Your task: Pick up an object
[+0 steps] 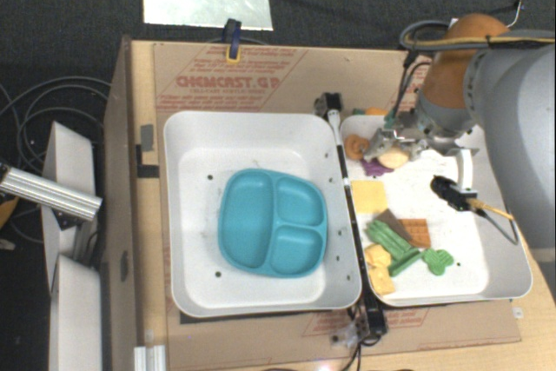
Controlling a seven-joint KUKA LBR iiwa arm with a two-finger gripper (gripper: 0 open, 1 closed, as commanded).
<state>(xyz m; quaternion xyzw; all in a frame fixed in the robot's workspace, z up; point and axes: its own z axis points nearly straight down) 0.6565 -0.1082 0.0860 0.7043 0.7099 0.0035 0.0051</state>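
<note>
My gripper (393,143) is down in the far part of the right bin (499,274), reaching in from the right. Directly beneath its tip lie a pale yellow rounded piece (394,159) and a purple piece (374,166); whether either is touched is unclear. An orange-brown round piece (354,147) lies just left of the gripper by the bin's wall. Nearer the front are a yellow square slab (368,195), a brown waffle-like piece (413,232), a green toy (401,248) and small yellow bits (377,260).
The left bin (191,143) holds a blue divided plate (271,221). A ridge (343,187) where the two bin walls meet runs just left of the gripper. A small orange piece (374,111) sits at the right bin's far rim.
</note>
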